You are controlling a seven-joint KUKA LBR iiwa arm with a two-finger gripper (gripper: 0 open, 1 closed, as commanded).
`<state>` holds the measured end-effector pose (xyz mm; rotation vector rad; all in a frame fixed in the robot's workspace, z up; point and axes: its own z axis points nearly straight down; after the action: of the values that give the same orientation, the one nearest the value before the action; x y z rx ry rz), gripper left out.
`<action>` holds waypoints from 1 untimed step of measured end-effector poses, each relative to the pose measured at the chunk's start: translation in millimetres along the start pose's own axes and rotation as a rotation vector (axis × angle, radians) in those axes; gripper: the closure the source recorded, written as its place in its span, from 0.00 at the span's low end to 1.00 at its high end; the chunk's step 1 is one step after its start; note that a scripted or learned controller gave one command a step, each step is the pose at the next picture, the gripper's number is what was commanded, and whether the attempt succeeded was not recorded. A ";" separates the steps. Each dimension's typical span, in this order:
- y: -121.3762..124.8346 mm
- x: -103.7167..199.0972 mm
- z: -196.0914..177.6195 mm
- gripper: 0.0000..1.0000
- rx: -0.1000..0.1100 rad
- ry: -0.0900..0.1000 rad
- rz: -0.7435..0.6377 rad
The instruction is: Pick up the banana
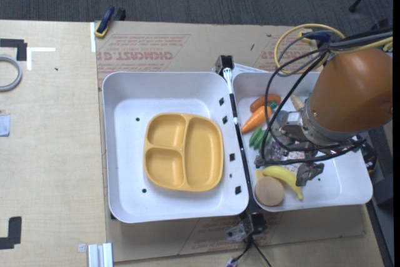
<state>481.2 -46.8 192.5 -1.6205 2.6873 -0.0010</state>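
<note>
The yellow banana [282, 176] lies in the right bin [350, 192] near its front edge, curving toward the right. My gripper [292, 153] hangs just above and behind the banana, under the big orange band of the arm [353, 92]. Dark gripper parts overlap the banana's far side, and nothing shows between them. The arm hides much of the bin's middle.
A tan round object [270, 192] touches the banana's left front. A carrot [256, 117] and a green vegetable [257, 137] lie by the bin's left wall. The left bin [125, 103] holds a yellow divided plate [185, 151]. Cables [300, 47] loop behind the arm.
</note>
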 end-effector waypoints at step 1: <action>9.9 -14.0 -0.1 0.00 0.000 -0.001 -0.276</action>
<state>479.0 -29.8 192.6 -1.9747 2.4380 -0.0018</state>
